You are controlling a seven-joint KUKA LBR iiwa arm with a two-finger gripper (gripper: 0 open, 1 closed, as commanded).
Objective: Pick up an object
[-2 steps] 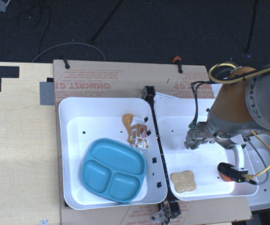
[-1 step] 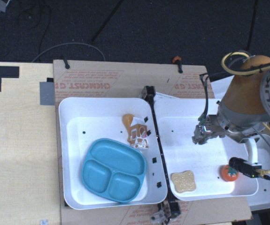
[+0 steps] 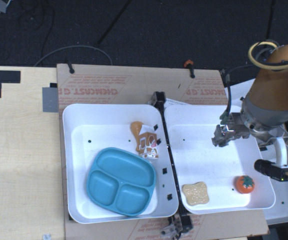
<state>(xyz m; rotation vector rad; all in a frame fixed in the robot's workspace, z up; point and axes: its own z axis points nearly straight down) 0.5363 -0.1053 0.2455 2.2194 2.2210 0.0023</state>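
The gripper [image 3: 223, 135] hovers above the right bin [image 3: 204, 119]; its state is unclear. Below it lie a cracker [image 3: 196, 193] and a tomato [image 3: 244, 184]. The left bin [image 3: 76, 134] holds a plate [image 3: 119, 181] and a packet [image 3: 148, 145] — print unreadable. Cardboard [image 3: 133, 86] reads "CHEMCAST GP", upside down.

Light wood desk [image 3: 18, 149], black marks + grey square near far-left. Printed cardboard sheet [image 3: 133, 86] flat on desk, clamped at far edge. On cardboard: 2 shallow white bins touching side by side, left bin [image 3: 76, 134], right bin [image 3: 204, 116], black divider strip betw them.
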